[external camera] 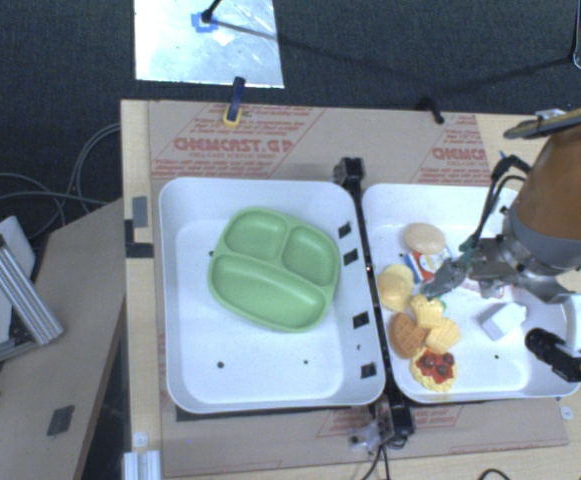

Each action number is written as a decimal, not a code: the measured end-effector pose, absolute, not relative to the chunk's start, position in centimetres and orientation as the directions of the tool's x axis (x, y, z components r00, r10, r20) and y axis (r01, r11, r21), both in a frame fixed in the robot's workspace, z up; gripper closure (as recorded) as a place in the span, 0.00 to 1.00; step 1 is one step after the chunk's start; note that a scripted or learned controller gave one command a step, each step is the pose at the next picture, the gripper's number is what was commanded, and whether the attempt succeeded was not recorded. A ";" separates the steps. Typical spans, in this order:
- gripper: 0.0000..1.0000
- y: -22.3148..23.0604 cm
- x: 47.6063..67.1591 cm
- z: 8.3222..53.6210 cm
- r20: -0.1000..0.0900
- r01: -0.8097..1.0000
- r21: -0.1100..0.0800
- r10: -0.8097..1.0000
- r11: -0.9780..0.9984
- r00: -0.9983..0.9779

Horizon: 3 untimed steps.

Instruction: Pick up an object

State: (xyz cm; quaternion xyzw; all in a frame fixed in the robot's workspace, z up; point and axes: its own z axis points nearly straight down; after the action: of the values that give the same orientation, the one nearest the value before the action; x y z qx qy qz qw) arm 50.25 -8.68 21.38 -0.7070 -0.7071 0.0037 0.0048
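Reaching in from the right of the frame, the arm [560,208] is lowered over the right bin [470,200]; the gripper [448,278] is poised above the toy foods [420,313]. Jaw state cannot be told. A descent and closure are judged next.

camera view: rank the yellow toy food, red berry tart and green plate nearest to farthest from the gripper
1. Yellow toy food, right bin, just below the gripper.
2. Red berry tart, right bin's near edge, lower down.
3. Green divided plate, left bin, farthest, across the divider.
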 end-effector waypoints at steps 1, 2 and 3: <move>0.00 -8.6 50.5 22.0 0.000 1.000 0.001 1.000 0.003 -0.003; 0.00 -8.2 51.0 17.6 0.001 1.000 -0.003 1.000 0.001 -0.001; 0.00 -8.9 51.4 11.7 0.001 1.000 -0.004 1.000 0.000 0.000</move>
State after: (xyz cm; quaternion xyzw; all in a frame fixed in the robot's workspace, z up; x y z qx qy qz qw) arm 51.42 -8.86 11.68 -0.7069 -0.7073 0.0012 0.0019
